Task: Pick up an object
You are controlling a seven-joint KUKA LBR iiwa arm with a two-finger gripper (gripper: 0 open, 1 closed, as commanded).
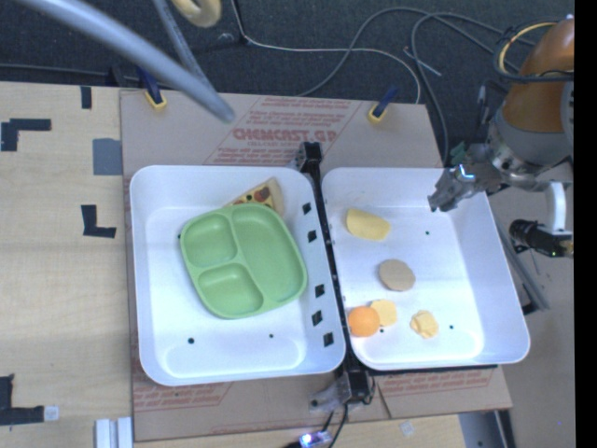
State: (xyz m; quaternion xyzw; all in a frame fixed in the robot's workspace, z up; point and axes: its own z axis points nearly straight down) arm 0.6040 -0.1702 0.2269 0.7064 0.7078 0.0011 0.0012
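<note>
The right bin (466, 250) holds several small food pieces: a yellow lump (367, 224), a tan round piece (396, 274), an orange ball (363, 321) touching a pale yellow piece (383, 312), and a small yellow bit (424, 324). My gripper (451, 192) hovers over the bin's upper right corner, apart from all of them. Nothing shows between its fingers. The arm's orange band (550, 54) sits at the right edge.
The left bin (154, 269) carries a green divided plate (242, 259) with a pizza slice (258, 195) tucked behind its far edge. A black divider (319, 250) runs between the bins. Cables (392, 35) trail across the dark surface at the back.
</note>
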